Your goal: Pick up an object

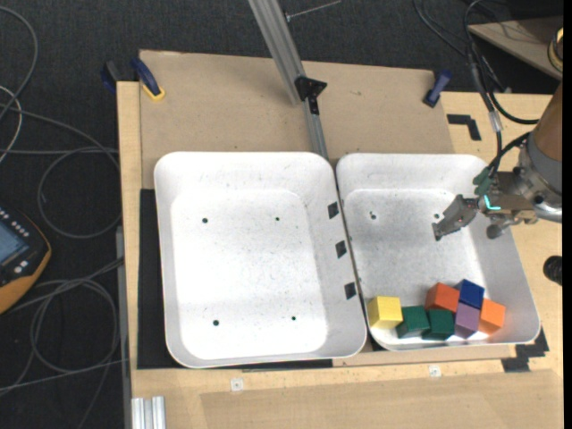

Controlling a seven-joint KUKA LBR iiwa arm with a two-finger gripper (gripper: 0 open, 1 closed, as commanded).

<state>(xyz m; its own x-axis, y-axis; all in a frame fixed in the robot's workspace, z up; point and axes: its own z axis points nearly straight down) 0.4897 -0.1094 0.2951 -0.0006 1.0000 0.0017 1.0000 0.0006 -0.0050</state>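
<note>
Several small blocks cluster along the near edge of the right bin [393, 172]: a yellow one [386, 310], two green ones [413, 321], an orange one [441, 297], a blue one [471, 291], a purple one [467, 319] and another orange one [492, 314]. My gripper [471, 224] hangs over the right side of that bin, farther back than the blocks and above them. Its two fingers are spread open with nothing between them.
The left bin [165, 181] lies beside the right one, with black clips along the shared wall [340, 248]. A slanted metal pole [286, 52] rises from behind the bins. Cables lie on the floor at left and at the back right.
</note>
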